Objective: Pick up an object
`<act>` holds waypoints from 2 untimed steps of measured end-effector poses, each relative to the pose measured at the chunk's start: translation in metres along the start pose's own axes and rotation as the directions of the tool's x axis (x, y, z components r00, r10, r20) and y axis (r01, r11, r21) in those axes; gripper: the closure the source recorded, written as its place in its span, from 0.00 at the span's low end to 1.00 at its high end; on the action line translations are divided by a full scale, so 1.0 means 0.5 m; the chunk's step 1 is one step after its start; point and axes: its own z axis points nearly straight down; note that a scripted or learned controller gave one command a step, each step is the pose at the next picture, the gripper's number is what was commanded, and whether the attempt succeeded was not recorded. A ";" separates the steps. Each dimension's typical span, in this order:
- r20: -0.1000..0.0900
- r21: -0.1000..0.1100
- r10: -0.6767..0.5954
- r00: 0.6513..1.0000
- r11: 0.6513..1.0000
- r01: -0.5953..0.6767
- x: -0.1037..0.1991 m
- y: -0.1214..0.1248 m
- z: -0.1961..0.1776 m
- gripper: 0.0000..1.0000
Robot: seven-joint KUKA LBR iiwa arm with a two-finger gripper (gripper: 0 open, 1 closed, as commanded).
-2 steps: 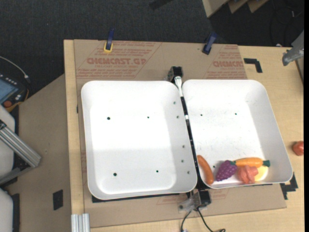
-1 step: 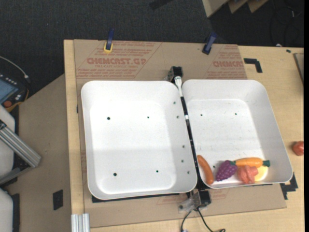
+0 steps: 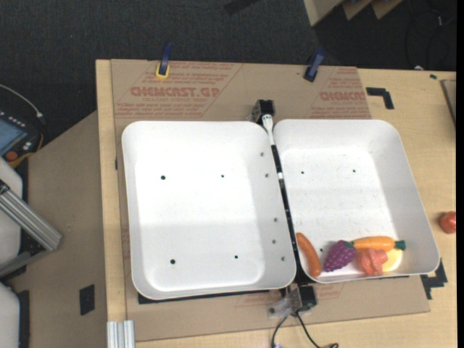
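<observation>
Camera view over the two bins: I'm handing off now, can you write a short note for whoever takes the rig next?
Arm: nothing to report from this view.
Objects: all bunched in the near corner of the right bin: a sausage against the divider side, purple grapes, a carrot, and a pinkish piece on something yellow.
Left bin: four dark dots on its floor.
Done: nothing lifted.
Left: choose one object and pick it up.

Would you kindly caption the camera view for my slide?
Toy foods clustered in the right bin's near corner, beside the left bin.
</observation>
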 end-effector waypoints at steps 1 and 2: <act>0.002 -0.001 0.000 1.000 1.000 0.000 0.000 0.001 -0.017 1.00; -0.007 0.015 0.002 1.000 1.000 -0.002 -0.003 -0.002 0.111 1.00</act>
